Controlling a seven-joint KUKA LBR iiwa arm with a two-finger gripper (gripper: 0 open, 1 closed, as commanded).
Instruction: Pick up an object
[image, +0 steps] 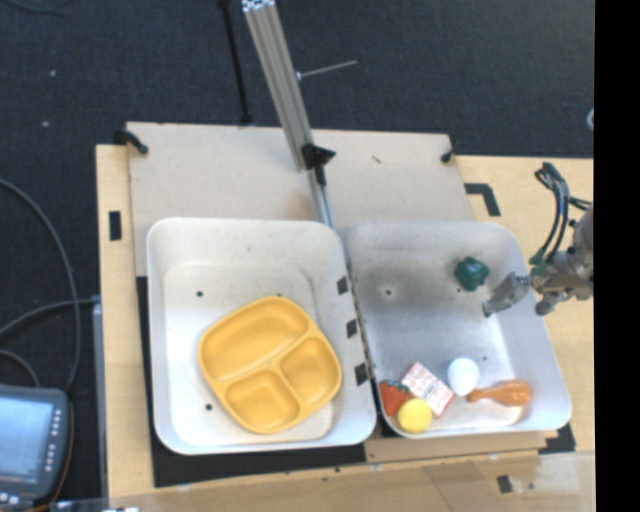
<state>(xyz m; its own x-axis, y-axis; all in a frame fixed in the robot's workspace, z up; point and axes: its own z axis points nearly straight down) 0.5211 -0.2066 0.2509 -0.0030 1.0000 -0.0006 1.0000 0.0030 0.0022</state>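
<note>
We see the tool (510, 292) over the right white bin (400, 262) (fingers unclear, we cannot tell), near a small dark-green round object (471, 271); a yellow divided plastic tray (268, 363) lies in the left bin (190, 262).

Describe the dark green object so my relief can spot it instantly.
Look in the right bin, toward its far side. The dark green lump sits alone there, just left of the hand; everything else in that bin clusters at the near edge.

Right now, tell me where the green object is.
The green object lies in the right bin, toward its far right corner, just left of the tool and well apart from the items clustered along the near edge.
</note>
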